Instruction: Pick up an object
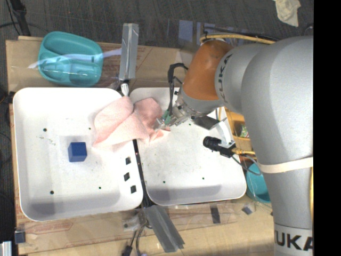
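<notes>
Fingers (169, 118) low at the cloth's edge, mostly hidden under the wrist; cannot tell if wide, narrow or pinching fabric. Gripper (168, 119) down in the right bin (186, 188), near its far left corner.

Arm (266, 105) bulky above, blocking any view of the contact point.

Cloth (125, 122), pink, just left of the fingers, touching or nearly so, draped over the divider into the left bin (32, 159). Likely risks: pinching only a thin fold and slipping on lift; fabric dragging across the divider and snagging; fingertips scraping the bin floor if too low.

Cube (78, 151), blue, well left of the fingers, apart from the cloth. Probably safe, unless the trailing cloth sweeps it.
</notes>
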Controlling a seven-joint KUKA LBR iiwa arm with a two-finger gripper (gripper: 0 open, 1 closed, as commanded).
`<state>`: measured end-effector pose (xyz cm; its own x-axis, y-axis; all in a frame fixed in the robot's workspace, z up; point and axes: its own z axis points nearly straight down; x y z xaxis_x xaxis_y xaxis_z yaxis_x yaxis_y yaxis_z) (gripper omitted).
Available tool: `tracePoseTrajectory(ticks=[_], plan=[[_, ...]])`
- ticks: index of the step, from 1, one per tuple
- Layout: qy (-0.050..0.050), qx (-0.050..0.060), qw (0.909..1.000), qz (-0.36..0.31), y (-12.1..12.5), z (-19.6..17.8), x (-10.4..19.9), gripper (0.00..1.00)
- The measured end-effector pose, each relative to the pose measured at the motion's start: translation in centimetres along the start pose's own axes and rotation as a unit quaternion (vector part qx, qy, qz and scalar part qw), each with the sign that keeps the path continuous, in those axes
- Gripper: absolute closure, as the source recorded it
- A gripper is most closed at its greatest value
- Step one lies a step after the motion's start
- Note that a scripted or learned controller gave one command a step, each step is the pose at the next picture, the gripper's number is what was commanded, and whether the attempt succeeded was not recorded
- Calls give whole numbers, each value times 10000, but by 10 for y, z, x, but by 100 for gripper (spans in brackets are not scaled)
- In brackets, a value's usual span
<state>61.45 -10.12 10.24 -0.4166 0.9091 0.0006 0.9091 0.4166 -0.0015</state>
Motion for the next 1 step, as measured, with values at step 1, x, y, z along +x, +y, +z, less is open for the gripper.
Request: tracePoseTrajectory(ticks=[1], plan=[[-8,-18,9990,448,35,-165,68,100]])
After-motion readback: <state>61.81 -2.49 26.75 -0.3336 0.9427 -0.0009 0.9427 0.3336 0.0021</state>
